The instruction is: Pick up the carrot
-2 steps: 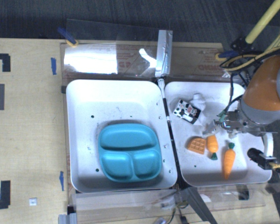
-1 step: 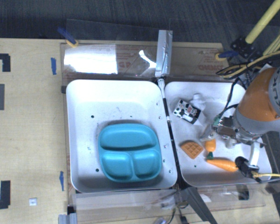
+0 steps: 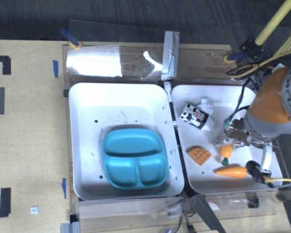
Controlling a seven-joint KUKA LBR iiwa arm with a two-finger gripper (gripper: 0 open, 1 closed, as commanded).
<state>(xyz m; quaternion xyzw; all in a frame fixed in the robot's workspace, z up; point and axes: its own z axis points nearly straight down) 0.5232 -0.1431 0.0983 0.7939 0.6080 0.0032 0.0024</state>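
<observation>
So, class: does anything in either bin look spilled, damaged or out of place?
Nothing stands out. The carrot lies flat in the right bin beside a waffle piece, and the blue tray sits upright in the left bin.

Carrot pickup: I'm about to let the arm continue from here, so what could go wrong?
1. The pincer hangs above a small orange piece, not the carrot; it may close on the wrong item.
2. The carrot lies near the right bin's front wall, which may crowd a descent.
3. The waffle piece sits close to the carrot's tip and could get nudged.
</observation>
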